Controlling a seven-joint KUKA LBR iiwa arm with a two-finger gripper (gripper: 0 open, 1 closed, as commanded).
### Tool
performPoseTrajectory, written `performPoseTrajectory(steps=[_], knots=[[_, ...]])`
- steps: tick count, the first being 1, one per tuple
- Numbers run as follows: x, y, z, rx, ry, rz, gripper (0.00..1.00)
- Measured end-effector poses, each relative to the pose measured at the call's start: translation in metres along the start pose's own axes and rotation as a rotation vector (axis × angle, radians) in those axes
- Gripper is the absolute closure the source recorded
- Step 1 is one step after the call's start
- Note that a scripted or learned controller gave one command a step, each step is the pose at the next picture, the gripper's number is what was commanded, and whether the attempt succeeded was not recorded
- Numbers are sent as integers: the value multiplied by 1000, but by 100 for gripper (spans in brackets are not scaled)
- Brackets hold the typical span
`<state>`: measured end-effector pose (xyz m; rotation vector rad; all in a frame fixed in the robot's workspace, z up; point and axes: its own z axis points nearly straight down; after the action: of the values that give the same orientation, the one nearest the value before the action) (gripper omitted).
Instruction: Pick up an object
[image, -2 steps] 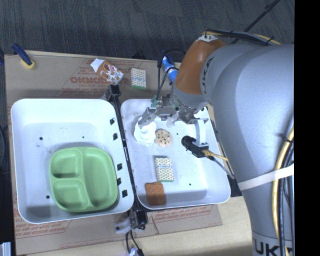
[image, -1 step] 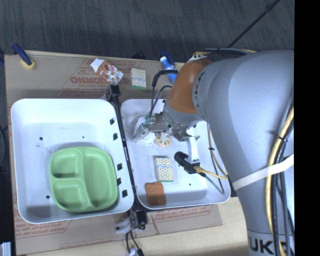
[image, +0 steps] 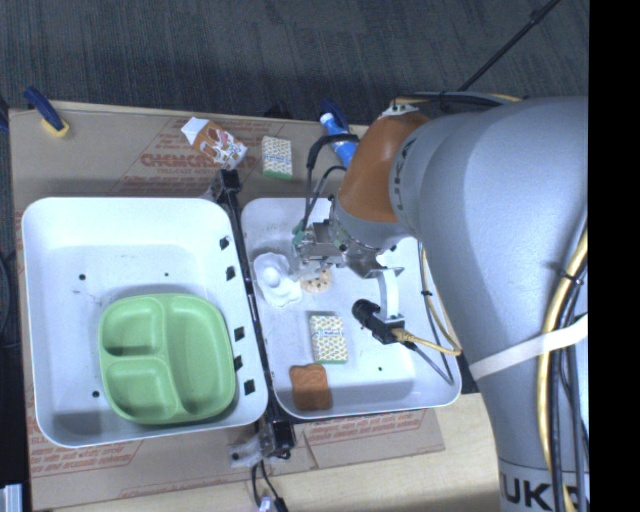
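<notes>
Gripper (image: 316, 252) over right bin (image: 420, 385), near its 12 o'clock end; open or closed, cannot tell. Speckled cookie (image: 318, 283) just at gripper's 6 o'clock, white lump (image: 276, 280) at 8 o'clock. Patterned packet (image: 328, 338), brown block (image: 310, 386) toward bin's 6 o'clock.

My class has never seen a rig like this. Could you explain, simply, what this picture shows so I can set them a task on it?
One camera looks down at a slant on a bench. The big grey shape with an orange band is a robot arm, reaching in from the right; its gripper hangs over the right bin. That bin holds a small white object, a patterned packet and a brown block. The left bin holds a green divided plate. Whether the gripper holds anything cannot be told from this picture.
</notes>
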<state>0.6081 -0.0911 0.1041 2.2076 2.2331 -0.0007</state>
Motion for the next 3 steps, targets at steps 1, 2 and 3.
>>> performPoseTrajectory(steps=[1,2,3], knots=[[94,-2,-89,0,3,4,100],[93,-3,-88,2,2,5,0],[129,-2,-212,-1,2,5,0]])
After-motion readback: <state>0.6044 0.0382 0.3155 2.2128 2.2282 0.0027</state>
